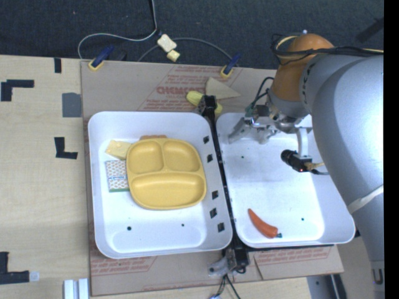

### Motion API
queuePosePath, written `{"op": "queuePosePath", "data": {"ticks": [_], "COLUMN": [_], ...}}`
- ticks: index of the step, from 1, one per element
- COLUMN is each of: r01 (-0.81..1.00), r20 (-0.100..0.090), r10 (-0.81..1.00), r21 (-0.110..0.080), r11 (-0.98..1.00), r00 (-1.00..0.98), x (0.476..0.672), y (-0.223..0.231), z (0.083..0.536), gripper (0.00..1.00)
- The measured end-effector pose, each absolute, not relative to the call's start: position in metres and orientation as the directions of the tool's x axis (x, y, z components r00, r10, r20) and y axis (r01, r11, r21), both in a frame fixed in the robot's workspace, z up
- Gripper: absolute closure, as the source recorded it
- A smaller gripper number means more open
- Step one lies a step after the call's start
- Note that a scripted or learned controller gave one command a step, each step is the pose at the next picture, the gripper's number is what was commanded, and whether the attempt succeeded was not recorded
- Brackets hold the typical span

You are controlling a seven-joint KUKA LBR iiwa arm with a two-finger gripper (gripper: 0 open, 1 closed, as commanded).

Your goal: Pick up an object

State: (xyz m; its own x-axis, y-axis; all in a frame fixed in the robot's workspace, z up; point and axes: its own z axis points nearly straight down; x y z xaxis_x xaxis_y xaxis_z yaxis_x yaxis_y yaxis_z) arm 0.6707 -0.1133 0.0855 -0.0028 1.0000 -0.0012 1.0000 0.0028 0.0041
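An orange-red chili pepper (263, 223) lies near the front edge of the right bin (274, 173). A yellow divided plate (166, 172) rests in the left bin (156, 229), with a pale yellow piece (116, 148) and a checkered sponge-like pad (116, 175) tucked at its left side. My gripper (249, 129) hovers over the back left part of the right bin, well away from the pepper, with nothing visible between its fingers.
The big grey arm (349, 117) covers the right side of the right bin. A black clamp strip (217, 173) runs between the two bins. A yellow object (195, 96) and a cardboard scrap (222, 88) lie behind the bins on the cardboard.
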Motion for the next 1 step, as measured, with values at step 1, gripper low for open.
{"op": "queuePosePath", "data": {"ticks": [1], "r01": [1.000], "r20": [-0.004], "r10": [1.000], "r21": [0.004], "r11": [0.003], "r00": [-0.003], "x": [0.6694], "y": [-0.1132], "z": [0.0962], "gripper": [1.00]}}
